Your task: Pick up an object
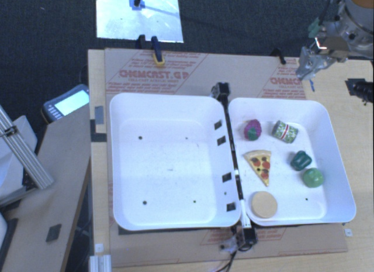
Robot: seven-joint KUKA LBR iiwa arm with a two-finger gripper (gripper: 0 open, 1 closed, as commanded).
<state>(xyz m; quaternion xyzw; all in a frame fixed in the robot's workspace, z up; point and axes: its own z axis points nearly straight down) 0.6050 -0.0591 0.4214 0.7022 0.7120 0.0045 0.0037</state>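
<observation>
Cookie (264, 204) near front rim, claw (308, 69) seemingly beyond bin (327, 116)

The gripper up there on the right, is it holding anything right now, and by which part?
Nothing is held. The gripper hangs above the bench beyond the right bin's far corner, with nothing between its fingers. The toys, such as the pizza slice, lie in that bin.

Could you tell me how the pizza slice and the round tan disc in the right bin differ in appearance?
The pizza slice is a yellow wedge with red spots, while the tan disc is a plain, unmarked circle. The pizza slice lies nearer the bin's middle; the tan disc sits closer to the near rim, below the slice in the camera view. Both lie flat in the right bin, close to the divider.
</observation>
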